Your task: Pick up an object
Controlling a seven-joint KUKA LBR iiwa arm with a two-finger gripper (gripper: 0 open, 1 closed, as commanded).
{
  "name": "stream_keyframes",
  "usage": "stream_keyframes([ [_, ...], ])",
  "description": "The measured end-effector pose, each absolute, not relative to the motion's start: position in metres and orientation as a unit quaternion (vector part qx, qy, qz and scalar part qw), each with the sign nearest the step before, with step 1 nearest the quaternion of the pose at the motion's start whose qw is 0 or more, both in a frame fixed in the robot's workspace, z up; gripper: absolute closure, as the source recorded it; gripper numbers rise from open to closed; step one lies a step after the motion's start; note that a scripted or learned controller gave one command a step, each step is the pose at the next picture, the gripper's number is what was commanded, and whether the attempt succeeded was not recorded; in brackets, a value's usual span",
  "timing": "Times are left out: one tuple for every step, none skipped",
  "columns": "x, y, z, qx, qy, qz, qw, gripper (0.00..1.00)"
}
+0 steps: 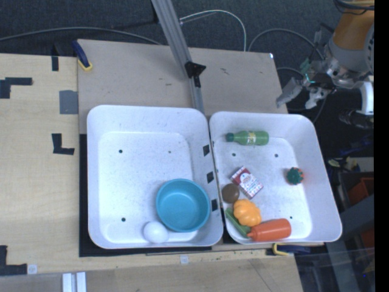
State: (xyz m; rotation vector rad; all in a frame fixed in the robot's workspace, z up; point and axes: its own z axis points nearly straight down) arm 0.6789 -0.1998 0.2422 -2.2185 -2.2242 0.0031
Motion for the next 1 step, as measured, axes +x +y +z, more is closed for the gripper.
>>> stream_keyframes([
  [0.6788, -0.2000, 0.2422, -0.706, -0.708, 0.0013, 0.000, 0.00],
])
